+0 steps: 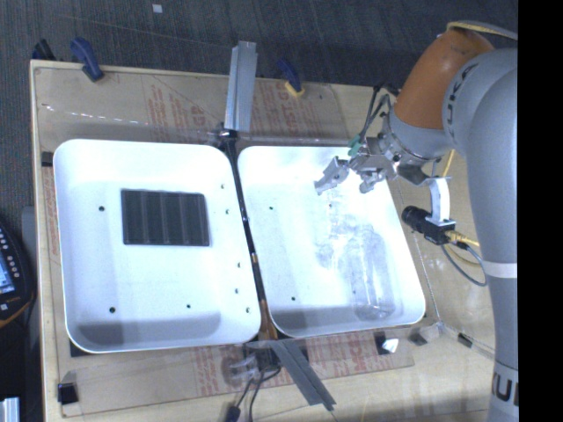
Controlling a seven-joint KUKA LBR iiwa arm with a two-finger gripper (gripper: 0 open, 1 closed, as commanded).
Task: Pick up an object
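While the grey arm reaches in from the right with its orange band above the wrist, it bends down over the upper part of the right bin; the gripper hangs there with fingers spread, nothing between them; a clear plastic bottle lies below it in that bin, apart from the fingertips; a dark ribbed rectangular object sits well to its left in the left bin.
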